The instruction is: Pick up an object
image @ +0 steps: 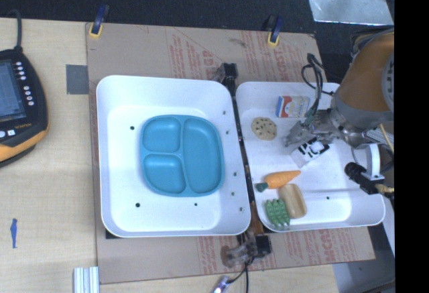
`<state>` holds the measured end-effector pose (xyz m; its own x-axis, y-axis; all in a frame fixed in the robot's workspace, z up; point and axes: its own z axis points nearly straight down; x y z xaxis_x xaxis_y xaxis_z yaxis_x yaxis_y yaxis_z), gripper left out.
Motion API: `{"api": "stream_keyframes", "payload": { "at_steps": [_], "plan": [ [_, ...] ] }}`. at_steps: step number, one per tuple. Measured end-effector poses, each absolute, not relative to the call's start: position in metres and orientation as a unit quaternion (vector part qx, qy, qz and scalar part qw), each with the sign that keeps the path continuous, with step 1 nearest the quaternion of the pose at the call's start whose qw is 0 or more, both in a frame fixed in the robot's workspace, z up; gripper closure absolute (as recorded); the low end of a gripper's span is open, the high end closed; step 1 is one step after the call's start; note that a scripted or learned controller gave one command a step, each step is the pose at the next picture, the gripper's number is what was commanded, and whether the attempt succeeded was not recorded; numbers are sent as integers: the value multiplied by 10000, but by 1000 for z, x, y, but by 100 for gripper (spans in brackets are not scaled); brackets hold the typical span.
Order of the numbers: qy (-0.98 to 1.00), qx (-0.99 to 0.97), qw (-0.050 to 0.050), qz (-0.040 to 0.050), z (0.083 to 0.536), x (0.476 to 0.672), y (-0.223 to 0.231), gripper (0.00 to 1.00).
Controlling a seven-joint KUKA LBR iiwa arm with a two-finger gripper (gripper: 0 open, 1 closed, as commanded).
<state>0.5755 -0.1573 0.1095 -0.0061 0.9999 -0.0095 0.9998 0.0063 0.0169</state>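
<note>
The gripper (305, 139) hangs low in the right bin (348, 218), reaching in from the right. Its dark tip sits over a small black-and-white item (312, 149), which lies at the tip or just under it. How the gripper's tip is set cannot be told from this angle.

Other picks lie close by. A cookie (264, 128) is just left of the gripper. A small carton (291, 106) is above it, near the bin's far wall. The carrot (281, 179) is below and left, its long axis running left to right, orange end toward the arm. A bread roll (293, 200) and a green piece (275, 212) lie side by side by the near wall.

The nearest target is likely the black-and-white item, needing only a short drop. Room is tight to the left; the bin's right part is bare. The left bin (114, 151) holds a blue plate (181, 155), well apart.
</note>
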Motion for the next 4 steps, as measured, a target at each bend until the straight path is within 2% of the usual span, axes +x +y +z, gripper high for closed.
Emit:
{"api": "stream_keyframes", "payload": {
  "at_steps": [1,2,3,4],
  "plan": [
    [7091,7051,9,-3,93,622,-146,0],
    [7089,7053,-8,-6,92,656,-171,0],
    [7079,7063,-9,-5,138,612,-172,0],
    [7087,7055,-13,-20,98,578,-192,0]
  ]
}}
